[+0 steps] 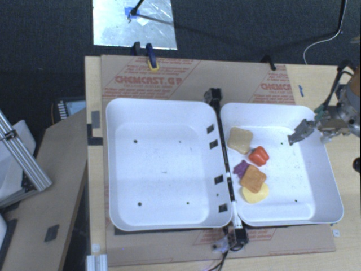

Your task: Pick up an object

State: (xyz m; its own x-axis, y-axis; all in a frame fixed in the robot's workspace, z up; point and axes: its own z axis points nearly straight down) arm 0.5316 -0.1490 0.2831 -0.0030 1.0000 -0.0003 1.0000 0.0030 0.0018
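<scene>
Two shallow white bins sit side by side on the table (316, 78), which is covered by a printed cardboard sheet (169, 75). The left bin (161, 168) takes up the centre-left of the frame, and the right bin (318, 202) lies in the centre-right. All the objects cluster in the left part of the right bin, close to the dividing edge between the bins. A tan block (241, 139) lies highest in the frame; just below and to its right is an orange-red pepper-like piece (259, 156). Below that, a small purple piece (241, 167) touches a brownish-orange block (253, 178), which overlaps a yellow disc (255, 193) at the bottom of the cluster. The arm enters at the right edge of the frame, and the hand (299, 133) hangs over the upper right part of the right bin, well apart from the cluster and to its right. Nothing sits between its fingers, and whether they are spread or pressed together cannot be told from this angle. A shiny foil sheet (134, 14) lies on the dark floor at the upper left of the frame.
</scene>
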